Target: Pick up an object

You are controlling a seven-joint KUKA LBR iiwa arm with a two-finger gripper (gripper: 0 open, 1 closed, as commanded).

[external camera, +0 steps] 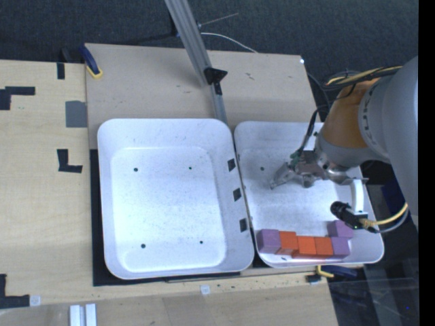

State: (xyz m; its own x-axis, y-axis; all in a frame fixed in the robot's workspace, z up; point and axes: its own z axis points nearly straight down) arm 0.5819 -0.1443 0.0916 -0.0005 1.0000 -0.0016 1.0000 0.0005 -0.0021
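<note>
blocks (306,243) sit packed in a row along the 6 o'clock wall of the right bin (272,138) — purple at the left end, orange ones in the middle, purple again at the right end, where one more purple piece rises toward 12 o'clock. the gripper (280,180) hangs over the bare middle of that bin, up toward 12 o'clock from the row and well apart from it, its fingers pointing toward 9 o'clock. whether the hand is open or closed i cannot tell — the tips are small and blur into the speckled floor, and nothing shows between them.

to do this step well, i judge the arm should travel toward 6 o'clock and come down on a block with a free side. the purple one at the left end looks the easiest, since its 9 o'clock face is clear of its neighbours. the row hugs the wall, so the fingers had better straddle the block along the 12-to-6 line only if there is room against the rim; otherwise a finger may land on it. the left bin (112,148) holds nothing worth a detour.
</note>
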